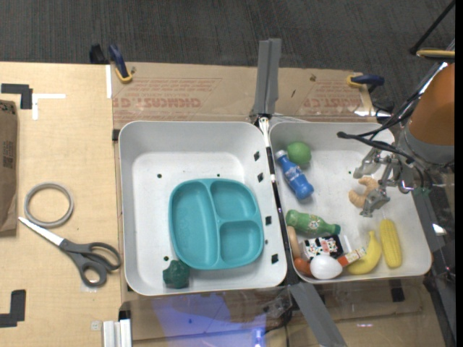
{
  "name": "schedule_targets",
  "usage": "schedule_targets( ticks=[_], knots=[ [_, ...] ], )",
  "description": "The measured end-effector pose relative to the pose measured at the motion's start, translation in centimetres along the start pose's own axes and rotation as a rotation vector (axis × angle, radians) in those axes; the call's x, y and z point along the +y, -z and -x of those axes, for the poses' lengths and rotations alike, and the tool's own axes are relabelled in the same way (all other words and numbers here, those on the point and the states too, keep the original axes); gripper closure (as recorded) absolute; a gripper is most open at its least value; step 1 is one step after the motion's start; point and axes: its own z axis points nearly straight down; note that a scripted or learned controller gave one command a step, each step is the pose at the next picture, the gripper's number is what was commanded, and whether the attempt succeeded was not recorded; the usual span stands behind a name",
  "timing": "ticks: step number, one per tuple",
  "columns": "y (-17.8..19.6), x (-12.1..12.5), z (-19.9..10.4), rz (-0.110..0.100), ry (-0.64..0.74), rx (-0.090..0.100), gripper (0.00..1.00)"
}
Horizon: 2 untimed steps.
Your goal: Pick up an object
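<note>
The gripper is hovering open over a tan object, left of the corn cob; next: descending, closing.

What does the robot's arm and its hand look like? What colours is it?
The arm comes in from the right. Its big rounded part is orange, with grey below it toward the wrist. Thin black cables curl beside it. The hand is small and made of silvery grey metal, with thin bony-looking fingers.
</note>
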Motion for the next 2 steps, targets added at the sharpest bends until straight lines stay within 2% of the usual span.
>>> schedule_targets(
  ticks=[1,2],
  knots=[
    [-2.36,-1.0,-6.68,-0.001,-0.115,-0.002,0.0],
    [-1.4,-0.84,-6.5,-0.002,-0.111,-0.005,1.0]
  ],
)
